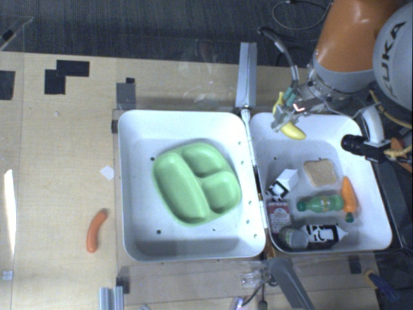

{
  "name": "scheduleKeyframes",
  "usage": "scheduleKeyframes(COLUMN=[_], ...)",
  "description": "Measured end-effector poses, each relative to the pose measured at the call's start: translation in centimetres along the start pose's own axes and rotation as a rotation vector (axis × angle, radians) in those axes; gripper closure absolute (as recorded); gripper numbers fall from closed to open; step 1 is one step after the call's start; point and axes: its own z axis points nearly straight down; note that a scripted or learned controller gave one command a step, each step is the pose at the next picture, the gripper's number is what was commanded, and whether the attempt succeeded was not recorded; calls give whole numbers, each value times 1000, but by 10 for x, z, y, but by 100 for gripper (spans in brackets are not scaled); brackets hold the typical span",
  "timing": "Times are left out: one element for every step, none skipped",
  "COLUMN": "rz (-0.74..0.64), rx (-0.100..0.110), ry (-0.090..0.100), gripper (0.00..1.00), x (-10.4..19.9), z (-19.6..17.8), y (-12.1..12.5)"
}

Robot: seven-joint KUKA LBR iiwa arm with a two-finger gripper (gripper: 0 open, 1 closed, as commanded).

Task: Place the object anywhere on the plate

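Banana (293, 131), yellow, sits at the far-left corner of the right bin (381, 234), and it's right at the gripper (282, 116), just below and touching the finger tips from this angle. Can't tell if it's actually pinched or just lying under them; the rig line says skip guessing, so: grip state unclear, too small and cluttered w/ yellow bits at the wrist. Arm (352, 34) leans in from the right, orange band big at top.

Further out in the same bin: bread slice (321, 172) mid-bin, green bottle (321, 204) lying on its side below it, carrot (349, 194) just beside the bottle's right end, a white carton (282, 185) to the left, a can (293, 238) and a dark packet (321, 234) along the near wall.

Left bin (132, 173) holds the green plate (197, 183), three compartments, well apart from the banana, across the divider. Orange sausage-like piece (96, 230) lies out on the bench (58, 173), left of both bins.
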Motion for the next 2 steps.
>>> scheduleKeyframes(rz=[-64,-266], rx=[2,2], ry=[3,4], gripper=[100,100], x=[89,149], z=[49,75], y=[-39,-27])
